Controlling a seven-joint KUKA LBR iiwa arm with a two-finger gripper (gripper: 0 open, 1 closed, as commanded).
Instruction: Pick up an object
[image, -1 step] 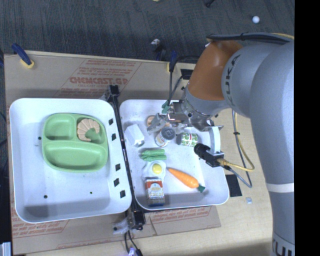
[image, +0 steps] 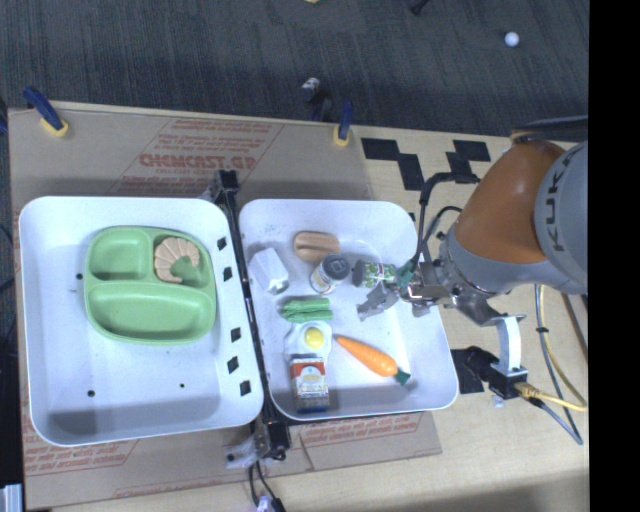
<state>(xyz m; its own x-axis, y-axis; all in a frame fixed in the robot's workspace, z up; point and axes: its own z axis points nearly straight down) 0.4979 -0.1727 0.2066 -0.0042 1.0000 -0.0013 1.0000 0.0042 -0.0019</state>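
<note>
- The left bin (image: 40, 330) sits on the counter (image: 390, 445) and holds a green divided tray (image: 150, 285); a tan and green toy food piece (image: 179, 261) lies in the tray's upper right compartment.
- The right bin (image: 425, 395) touches the left bin along its inner wall and holds the loose things to pick from.
- At its left side lies a pale wrapped item (image: 267, 270), and below that a green vegetable piece (image: 306, 309), long axis left to right.
- Under the green piece a small carton (image: 310, 368) lies with its long axis running toward the near rim.
- Near the far wall rests a bread roll (image: 316, 243), with a small dark-capped jar (image: 332, 270) just below it.
- An orange carrot (image: 371, 358) lies slantwise, its thick end up-left and its green tip down-right, near the bin's right corner.
- The gripper (image: 378, 296) hangs low over the right part of this bin, just right of the jar and above the carrot in the view.
- I cannot tell whether it is spread or closed; its tip is a grey blur there.
- Judgement: the jar lies nearest, just to the left; the carrot's slant would call for a wrist turn.
</note>
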